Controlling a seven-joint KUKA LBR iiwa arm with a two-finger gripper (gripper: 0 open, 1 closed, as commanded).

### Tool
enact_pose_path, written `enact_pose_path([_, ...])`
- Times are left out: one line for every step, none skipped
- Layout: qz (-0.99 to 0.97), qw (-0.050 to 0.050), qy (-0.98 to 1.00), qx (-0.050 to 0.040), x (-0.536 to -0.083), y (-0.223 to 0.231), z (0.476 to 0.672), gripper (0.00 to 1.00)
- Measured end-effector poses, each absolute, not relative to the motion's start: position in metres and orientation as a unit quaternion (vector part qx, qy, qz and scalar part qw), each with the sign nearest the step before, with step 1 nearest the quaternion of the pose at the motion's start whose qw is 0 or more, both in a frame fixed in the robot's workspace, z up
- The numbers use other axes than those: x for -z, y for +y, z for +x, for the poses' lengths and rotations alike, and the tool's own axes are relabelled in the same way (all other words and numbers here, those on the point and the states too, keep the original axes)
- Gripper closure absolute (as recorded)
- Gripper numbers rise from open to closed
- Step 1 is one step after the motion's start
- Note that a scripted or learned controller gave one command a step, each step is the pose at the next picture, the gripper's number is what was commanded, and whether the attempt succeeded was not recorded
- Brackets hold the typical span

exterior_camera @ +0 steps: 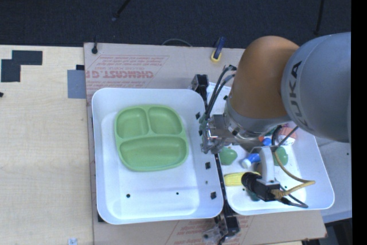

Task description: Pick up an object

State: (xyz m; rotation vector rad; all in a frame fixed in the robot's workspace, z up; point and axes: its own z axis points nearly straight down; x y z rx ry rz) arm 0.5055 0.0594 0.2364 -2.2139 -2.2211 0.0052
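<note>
My gripper (213, 140) hangs low over the left side of the right bin (321, 181), close to the wall between the two bins. The wrist and the orange band cover most of it. Just right of and below it lie a small green object (229, 155), a blue and white piece (252, 157) and a yellow object (233, 179). Another green object (281, 155) and a red and blue piece (267, 139) peek out from under the arm. I see nothing gripped.
The left bin (109, 192) holds a green divided plate (151, 137) in its upper half. Cardboard lies under both bins, and a blue and yellow clamp (217, 50) sits at the bench's back edge. The arm hides the right bin's upper part.
</note>
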Motion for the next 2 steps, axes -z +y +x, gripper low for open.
enact_pose_path([-0.708,0.002,-0.707,-0.0025,-0.218,0.059,0.511,1.0])
enact_pose_path([-0.709,0.001,-0.705,-0.0006,-0.237,0.053,0.509,1.0])
